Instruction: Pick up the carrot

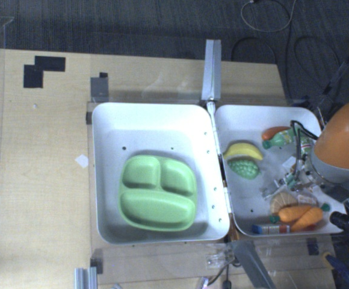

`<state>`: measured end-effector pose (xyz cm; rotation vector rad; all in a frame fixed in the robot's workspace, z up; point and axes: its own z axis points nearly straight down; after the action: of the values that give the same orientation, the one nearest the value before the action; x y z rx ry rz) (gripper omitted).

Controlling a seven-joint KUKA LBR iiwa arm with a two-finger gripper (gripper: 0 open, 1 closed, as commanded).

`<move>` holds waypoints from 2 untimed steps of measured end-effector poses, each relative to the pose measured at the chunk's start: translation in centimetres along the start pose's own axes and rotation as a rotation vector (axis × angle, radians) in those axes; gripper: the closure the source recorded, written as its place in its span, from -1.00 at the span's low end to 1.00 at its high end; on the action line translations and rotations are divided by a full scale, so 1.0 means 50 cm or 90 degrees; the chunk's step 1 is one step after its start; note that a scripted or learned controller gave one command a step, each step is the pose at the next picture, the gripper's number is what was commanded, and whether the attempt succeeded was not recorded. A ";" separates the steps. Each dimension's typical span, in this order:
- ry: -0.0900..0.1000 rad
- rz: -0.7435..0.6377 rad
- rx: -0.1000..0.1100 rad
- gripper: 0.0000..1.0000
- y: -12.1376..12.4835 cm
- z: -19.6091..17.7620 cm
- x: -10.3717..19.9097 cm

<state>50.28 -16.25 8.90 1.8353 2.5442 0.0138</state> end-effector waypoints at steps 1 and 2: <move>-0.004 -0.001 -0.006 1.00 0.007 -0.026 -0.002; -0.003 -0.102 0.002 1.00 0.024 -0.237 0.093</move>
<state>49.86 -11.49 20.76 1.6243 2.6805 0.0052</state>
